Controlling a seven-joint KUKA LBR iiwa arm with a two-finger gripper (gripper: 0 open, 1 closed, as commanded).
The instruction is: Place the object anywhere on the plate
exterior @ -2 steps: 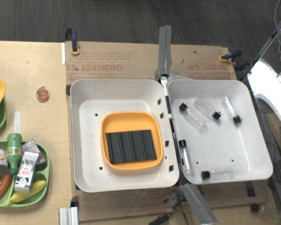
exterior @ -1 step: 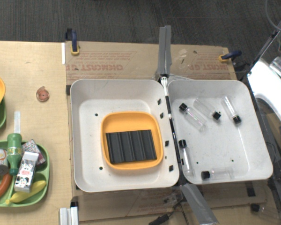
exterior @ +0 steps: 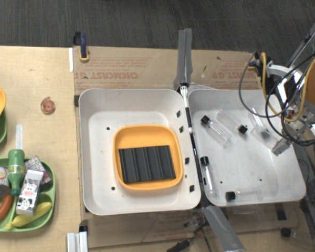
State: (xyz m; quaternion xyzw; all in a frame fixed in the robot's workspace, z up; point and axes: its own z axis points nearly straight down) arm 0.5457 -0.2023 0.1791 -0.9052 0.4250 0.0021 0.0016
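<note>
The tool (exterior: 281, 147) hangs at the right edge of the right bin (exterior: 283, 193), low over the bin floor beneath a tangle of yellow and black cables (exterior: 262, 96). I cannot tell how it is set, and nothing can be seen caught in it.

Just inward of it, several small clear tubes with black caps lie scattered on the white floor. One capped tube (exterior: 214, 129) lies slanted near the bin's upper left, a second tube (exterior: 205, 171) lies along the left wall, a third tube (exterior: 240, 195) rests near the front edge, and fainter clear pieces lie close to the tool. Which one is the object to move is not certain; the pieces nearest the tool seem likeliest.

Such a tube looks light, stiff and smooth, so it will probably roll or slip. Taking hold across the middle of the barrel, squarely, seems safest.

Further left, the left bin (exterior: 94, 156) holds the orange plate (exterior: 121, 140), with a dark ribbed insert (exterior: 147, 164) in its centre. The plate stands well apart from the tubes. Beyond, on the tabletop (exterior: 31, 77), sits a green tray of toy food (exterior: 22, 196).
</note>
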